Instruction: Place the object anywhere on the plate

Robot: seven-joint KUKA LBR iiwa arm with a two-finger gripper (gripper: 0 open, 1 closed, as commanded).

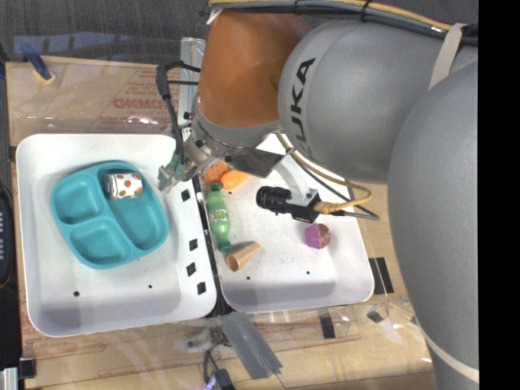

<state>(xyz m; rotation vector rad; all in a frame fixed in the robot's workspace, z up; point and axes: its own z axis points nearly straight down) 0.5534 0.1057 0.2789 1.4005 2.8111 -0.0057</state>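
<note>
Cup (pixel 124 186): small, white, spotted — lying in far compartment of teal plate (pixel 97 242).
My gripper (pixel 172 171): right of plate — whether it grips, I cannot tell.

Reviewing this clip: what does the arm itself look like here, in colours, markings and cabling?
The arm is bulky, rounded and grey, with black KUKA lettering on one shell. A glossy orange band sits above the wrist. Black and tan cables are strapped along its top, and thinner ones trail beneath it. The gripper is a small dark metal assembly with greenish parts.
</note>
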